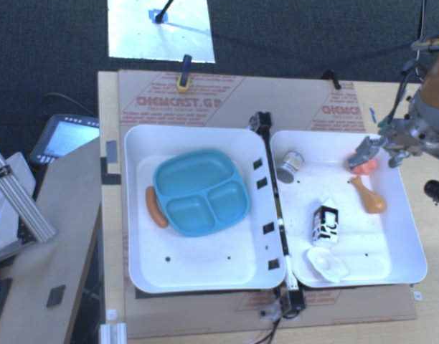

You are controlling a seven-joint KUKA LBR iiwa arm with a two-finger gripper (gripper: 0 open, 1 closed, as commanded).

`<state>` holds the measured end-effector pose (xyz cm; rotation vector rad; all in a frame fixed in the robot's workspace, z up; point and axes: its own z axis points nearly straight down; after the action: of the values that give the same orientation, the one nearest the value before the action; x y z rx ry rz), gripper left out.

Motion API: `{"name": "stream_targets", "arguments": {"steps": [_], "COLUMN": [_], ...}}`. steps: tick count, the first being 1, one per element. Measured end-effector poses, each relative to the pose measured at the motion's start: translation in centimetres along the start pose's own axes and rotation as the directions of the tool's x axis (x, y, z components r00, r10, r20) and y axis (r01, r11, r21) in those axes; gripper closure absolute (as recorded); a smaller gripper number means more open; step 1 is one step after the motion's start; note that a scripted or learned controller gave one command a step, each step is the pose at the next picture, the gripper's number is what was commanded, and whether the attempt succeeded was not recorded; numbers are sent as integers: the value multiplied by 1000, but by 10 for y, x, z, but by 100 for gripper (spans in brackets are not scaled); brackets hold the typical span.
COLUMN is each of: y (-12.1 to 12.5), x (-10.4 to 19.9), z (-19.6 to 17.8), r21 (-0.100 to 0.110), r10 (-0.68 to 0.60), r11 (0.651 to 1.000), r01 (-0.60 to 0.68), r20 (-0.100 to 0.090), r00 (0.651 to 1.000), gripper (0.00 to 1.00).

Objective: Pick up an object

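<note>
My gripper hangs over the far right part of the right bin, its two fingers spread apart and nothing between them. A small pink-red object lies just under the left finger, partly covered by it. An orange gourd-shaped toy lies a little nearer the front. Further left in the same bin sit a small metal can, a black-and-white carton and a white crumpled cup.
The left bin holds a blue divided plate and an orange-brown sausage beside it. A black divider strip runs between the bins. A tablet and metal rail lie off the bench at left.
</note>
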<state>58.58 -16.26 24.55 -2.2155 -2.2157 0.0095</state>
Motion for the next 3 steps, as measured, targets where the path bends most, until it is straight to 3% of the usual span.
{"name": "stream_targets", "arguments": {"steps": [1, 3], "y": [2, -4], "x": [0, -6], "z": [-7, 101], "r21": [-11, -8], "r10": [-3, -1], "r11": [1000, 1000], "r01": [3, 1], "r20": [2, 1], "r00": [1000, 1000], "gripper": [0, 0]}}
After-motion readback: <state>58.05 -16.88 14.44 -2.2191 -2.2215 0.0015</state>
